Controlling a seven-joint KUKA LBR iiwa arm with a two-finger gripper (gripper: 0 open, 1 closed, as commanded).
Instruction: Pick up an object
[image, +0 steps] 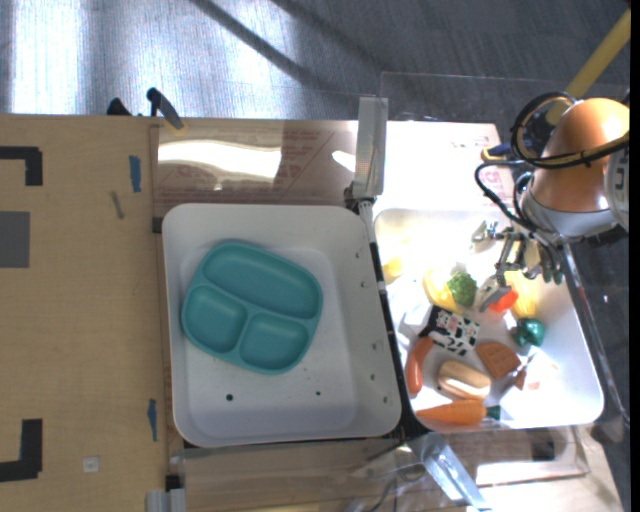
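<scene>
arm over the right bin, toys piled beneath it

the grey arm with its orange band reaches in from the right, and its gripper hangs above the upper part of the right bin. its fingers point down toward the toys, but the glare and clutter leave it unclear whether they stand wide or narrow, and nothing can be seen between them.

the things to pick lie in that right bin: a broccoli piece against a yellow banana, a small red piece just below the fingers, a dark green item to its right, a black-and-white patterned block, a brown bread slice, a hot dog bun, a red sausage and an orange carrot near the lower edge.

the left bin holds a teal divided plate, lying flat and well apart from the gripper.
</scene>
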